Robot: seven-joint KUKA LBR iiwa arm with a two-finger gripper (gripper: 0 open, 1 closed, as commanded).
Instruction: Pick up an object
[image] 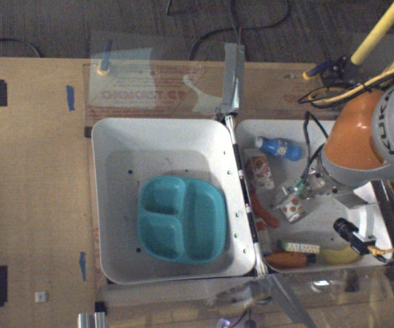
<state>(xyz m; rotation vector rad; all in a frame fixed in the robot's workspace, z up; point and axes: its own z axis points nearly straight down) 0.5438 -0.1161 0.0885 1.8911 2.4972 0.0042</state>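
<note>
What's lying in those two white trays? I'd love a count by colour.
Teal: 1, the divided plate in the left bin.
Blue: 1, the bottle in the right bin.
Red and white: 2, the can and the small cup by the gripper.
Red: 1, the long thin piece.
Orange: 1, the carrot.
Yellow: 1, the banana.
Total: 7 that I can make out.

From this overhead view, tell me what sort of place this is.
Probably a robot-picking test bench in a lab: two white bins on a cardboard-covered bench, a grey-and-orange arm, loose cables on the floor.
</note>
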